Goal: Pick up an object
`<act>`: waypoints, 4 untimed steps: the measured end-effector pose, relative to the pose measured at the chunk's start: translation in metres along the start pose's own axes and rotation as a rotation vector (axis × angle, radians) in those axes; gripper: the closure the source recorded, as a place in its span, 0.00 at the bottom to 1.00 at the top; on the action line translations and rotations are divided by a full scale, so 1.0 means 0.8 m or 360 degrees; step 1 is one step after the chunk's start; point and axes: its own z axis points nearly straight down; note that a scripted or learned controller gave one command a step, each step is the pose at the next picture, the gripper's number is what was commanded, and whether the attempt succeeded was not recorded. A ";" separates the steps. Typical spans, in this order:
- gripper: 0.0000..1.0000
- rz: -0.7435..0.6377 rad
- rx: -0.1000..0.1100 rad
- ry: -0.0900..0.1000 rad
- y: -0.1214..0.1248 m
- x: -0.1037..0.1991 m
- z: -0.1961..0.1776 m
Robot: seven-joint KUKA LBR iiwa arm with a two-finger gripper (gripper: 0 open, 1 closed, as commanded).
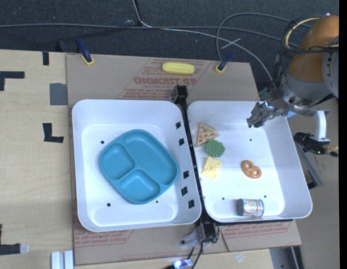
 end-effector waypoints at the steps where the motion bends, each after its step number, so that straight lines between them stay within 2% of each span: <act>1: 1.00 0.0000 0.0001 0.0000 0.001 0.000 -0.065; 2: 1.00 -0.0002 0.0008 0.0002 -0.025 0.056 -0.071; 3: 1.00 -0.0003 0.0010 0.0002 -0.055 0.120 -0.052; 4: 1.00 -0.0004 0.0009 0.0002 -0.072 0.171 -0.047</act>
